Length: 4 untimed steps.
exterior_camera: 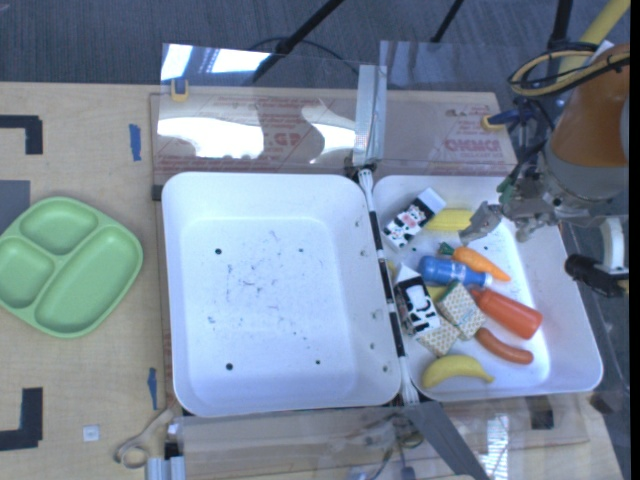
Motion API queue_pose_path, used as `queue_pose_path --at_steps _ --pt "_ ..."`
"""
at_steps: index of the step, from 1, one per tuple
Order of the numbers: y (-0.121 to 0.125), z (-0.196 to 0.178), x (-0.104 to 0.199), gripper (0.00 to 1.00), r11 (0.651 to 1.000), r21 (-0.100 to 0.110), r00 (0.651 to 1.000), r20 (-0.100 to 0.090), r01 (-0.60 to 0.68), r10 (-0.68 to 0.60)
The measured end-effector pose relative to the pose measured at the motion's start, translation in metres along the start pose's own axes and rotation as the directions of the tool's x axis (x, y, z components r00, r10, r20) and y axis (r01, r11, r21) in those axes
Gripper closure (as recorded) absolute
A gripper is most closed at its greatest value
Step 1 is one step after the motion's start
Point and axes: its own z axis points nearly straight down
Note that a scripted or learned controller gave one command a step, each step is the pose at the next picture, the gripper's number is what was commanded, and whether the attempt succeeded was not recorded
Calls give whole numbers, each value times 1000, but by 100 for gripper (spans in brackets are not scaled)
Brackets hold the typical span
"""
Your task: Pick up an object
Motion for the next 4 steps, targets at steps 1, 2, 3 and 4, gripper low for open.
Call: queue_pose_path --at_steps 1,2,3,4 --pt "16 90 22 0 992 -5 992 1 125 -125" --pt "74 20 21 0 939 -4 939 4 344 -344" --pt "26 51 -1 0 821 -2 821 2 572 -572" --pt "37 89 6 0 624 -4 624 7 782 -782"
